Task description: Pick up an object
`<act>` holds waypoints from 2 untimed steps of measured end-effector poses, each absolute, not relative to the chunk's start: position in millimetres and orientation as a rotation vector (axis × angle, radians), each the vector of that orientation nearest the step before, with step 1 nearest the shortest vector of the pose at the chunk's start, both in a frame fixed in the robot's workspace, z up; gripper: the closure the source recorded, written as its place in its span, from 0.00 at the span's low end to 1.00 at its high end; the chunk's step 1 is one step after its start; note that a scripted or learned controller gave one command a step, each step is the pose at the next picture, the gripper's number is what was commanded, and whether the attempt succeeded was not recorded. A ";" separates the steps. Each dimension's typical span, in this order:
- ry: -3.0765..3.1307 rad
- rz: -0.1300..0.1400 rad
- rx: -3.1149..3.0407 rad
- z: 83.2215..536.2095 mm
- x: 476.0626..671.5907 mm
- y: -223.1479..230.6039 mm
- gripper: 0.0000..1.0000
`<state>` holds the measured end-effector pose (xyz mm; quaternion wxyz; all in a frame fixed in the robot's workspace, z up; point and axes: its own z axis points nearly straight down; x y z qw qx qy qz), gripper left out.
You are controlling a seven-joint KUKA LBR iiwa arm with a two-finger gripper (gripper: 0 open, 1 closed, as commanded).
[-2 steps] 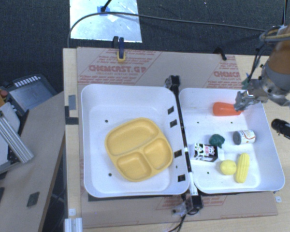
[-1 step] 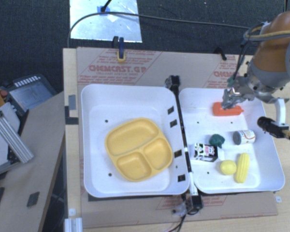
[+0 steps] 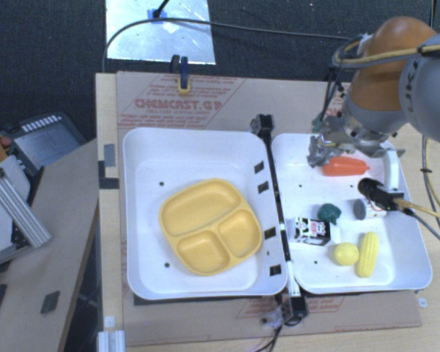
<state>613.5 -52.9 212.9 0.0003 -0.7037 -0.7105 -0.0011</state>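
My gripper [image 3: 321, 152] hangs low over the back left part of the right bin [image 3: 418, 270]. An orange carrot [image 3: 346, 167] lies on the bin floor just to its right, close to the gripper's tip or touching it. Nearer the front lie a dark green piece [image 3: 328, 213], a small grey piece [image 3: 358, 210], a black, white and red packet [image 3: 312, 230], a yellow lemon [image 3: 345, 254] and a yellow corn cob [image 3: 367, 254].
The left bin [image 3: 143, 160] holds a yellow divided plate [image 3: 209, 226]. A black divider strip [image 3: 273, 196] runs between the two bins. The arm's grey and orange body [image 3: 392, 64] looms over the right bin's back edge.
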 end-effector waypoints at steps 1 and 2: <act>-2.233 -0.005 -2.211 214.6 626.3 9.5 1.00; -2.233 -0.005 -2.210 210.7 631.9 71.2 1.00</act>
